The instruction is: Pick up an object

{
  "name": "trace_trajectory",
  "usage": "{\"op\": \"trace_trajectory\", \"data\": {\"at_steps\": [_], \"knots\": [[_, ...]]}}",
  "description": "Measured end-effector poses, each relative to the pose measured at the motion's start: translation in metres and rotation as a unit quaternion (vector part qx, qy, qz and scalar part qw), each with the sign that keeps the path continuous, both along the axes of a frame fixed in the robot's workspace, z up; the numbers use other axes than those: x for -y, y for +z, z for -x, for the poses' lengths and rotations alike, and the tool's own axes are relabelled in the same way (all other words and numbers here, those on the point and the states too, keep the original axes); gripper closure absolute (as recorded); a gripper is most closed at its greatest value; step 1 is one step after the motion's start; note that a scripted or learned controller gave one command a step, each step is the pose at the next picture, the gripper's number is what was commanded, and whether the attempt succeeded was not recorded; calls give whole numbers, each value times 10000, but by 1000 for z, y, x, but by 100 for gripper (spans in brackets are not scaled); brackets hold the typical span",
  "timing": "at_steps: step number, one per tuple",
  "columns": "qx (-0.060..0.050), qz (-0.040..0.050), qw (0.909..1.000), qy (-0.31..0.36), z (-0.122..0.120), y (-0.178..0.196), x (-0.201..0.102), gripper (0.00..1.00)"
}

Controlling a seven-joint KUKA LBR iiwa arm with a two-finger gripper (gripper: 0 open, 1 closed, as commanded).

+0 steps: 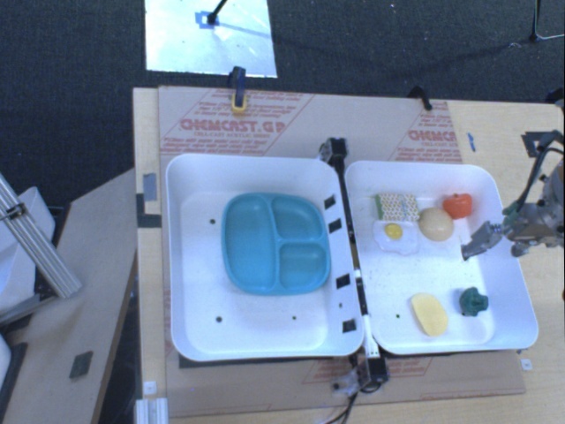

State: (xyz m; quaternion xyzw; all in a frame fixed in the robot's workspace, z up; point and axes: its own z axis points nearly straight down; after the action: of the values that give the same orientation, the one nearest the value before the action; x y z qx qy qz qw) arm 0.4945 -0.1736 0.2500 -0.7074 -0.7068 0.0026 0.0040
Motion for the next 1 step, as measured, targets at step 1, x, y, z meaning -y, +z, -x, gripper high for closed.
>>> {"op": "trace_trajectory", "data": {"at_steps": [1], "knots": [[53,13,10000,18,-2,5,0,0]]}}
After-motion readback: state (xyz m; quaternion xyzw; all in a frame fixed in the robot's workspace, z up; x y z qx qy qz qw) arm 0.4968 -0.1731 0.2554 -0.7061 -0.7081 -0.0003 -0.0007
